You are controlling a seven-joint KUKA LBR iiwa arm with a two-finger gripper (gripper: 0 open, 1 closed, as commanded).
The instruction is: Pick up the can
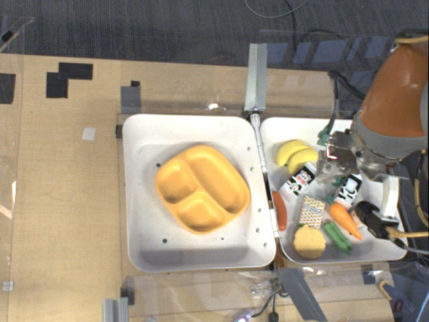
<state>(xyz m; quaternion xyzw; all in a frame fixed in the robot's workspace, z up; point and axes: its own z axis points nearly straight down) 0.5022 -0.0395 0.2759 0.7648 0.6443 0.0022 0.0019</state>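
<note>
White bins: two shallow trays side by side on the tabletop [67,200], left bin [141,247] at frame centre, right bin [271,129] at centre right, a metal divider rail [255,79] running up between them.
Left bin contents: yellow three-compartment plate [201,188], lying tilted on the bin floor, nothing else beside it.
Right bin contents: crowded with small items.
Bananas: yellow pair [296,154] in the upper left part of the right bin.
Can: small, black-and-white label [299,180], lying on its side just below the bananas, left of the pincer, not touching it as far as can be told.
Second labelled item: black-and-white object [348,189] lower right of the pincer, type unclear.
Patterned piece: checkered flat item [311,210] below the can.
Red item: narrow, [279,210] along the left wall of the right bin.
Round yellow item: [310,241] at the bin's lower edge.
Carrot: orange [346,220], with a green piece [337,237] just beside it.
Arm: grey with an orange band [395,89], at the right edge of the frame, above the right bin.
Pincer: [333,154] low over the middle of the right bin, right of the bananas; spread or pressed together cannot be told, too blurred and crowded.
Floor: dark carpet at top of frame, with a thin cable [295,9] looping across.
</note>
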